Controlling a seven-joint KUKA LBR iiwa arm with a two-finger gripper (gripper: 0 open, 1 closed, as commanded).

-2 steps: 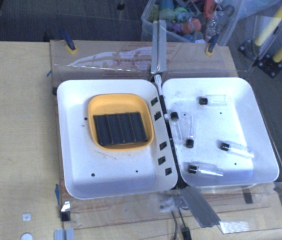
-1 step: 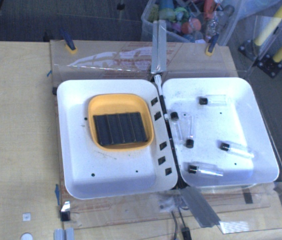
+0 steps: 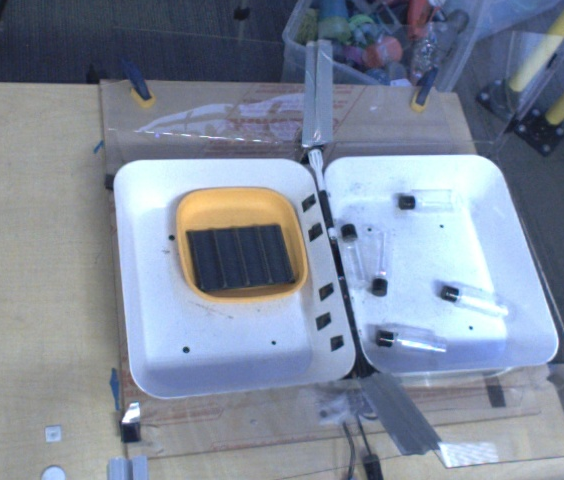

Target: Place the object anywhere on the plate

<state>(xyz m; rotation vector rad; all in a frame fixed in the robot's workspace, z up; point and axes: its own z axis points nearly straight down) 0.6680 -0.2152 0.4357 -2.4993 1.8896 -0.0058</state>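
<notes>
I cannot tell the state of the hand from this view, so I give the places by the bins. The left bin [image 3: 152, 363] holds a yellow plate [image 3: 190, 213], which sits a little toward the far side of it. On the plate lies a dark ribbed slab [image 3: 240, 258], flat, and it covers most of the plate's floor. The right bin [image 3: 522, 268] holds five clear tubes with black caps, all lying on their sides and none touching the plate. One tube [image 3: 424, 202] is near the far wall. Two tubes [image 3: 354, 253] [image 3: 378, 266] lie close together just beside the wall between the bins. The fourth tube [image 3: 474, 301] is toward the right side, and the fifth tube [image 3: 412, 342] lies near the front wall. A box of coloured things [image 3: 382, 18] stands behind the table [image 3: 22, 218].
</notes>
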